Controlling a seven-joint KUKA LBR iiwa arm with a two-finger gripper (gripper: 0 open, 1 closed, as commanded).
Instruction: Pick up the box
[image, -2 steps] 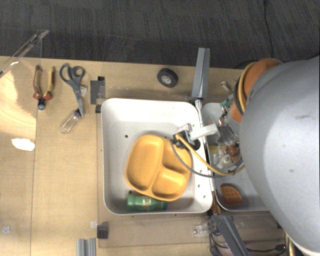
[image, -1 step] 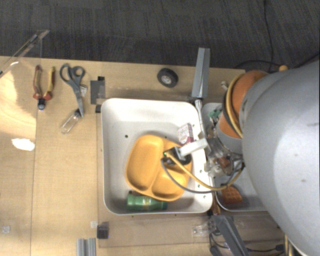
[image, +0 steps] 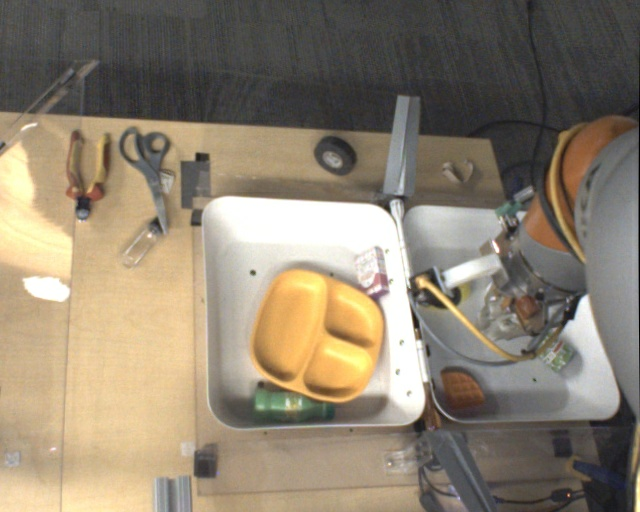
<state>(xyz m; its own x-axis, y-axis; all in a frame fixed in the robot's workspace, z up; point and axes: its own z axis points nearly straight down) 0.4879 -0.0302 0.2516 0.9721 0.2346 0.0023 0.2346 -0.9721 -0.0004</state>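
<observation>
**Box sits at the yellow tray's one o'clock, arm over the other bin**

Box (image: 371, 269) is what I'm after: a small carton with pink and white print, lying in the left bin (image: 225, 300) close to its right wall, just touching the one o'clock edge of the yellow divided tray (image: 318, 333). A green bottle (image: 291, 404) lies at the tray's six o'clock, well apart from the carton.

I judge it light, thin card: stiff enough to pinch, easy to crush or knock sideways. It looks tilted against the tray lip, so I'd take it across its narrow faces from above, keeping clear of the tray rim and the bin wall.

My gripper (image: 505, 300) hangs over the right bin (image: 590, 395), at roughly three o'clock from the carton, tangled visually with a yellow cable (image: 465, 325). I cannot tell how the pincer stands from this angle, nor see anything held. A brown object (image: 462, 389) rests at that bin's near edge.
</observation>
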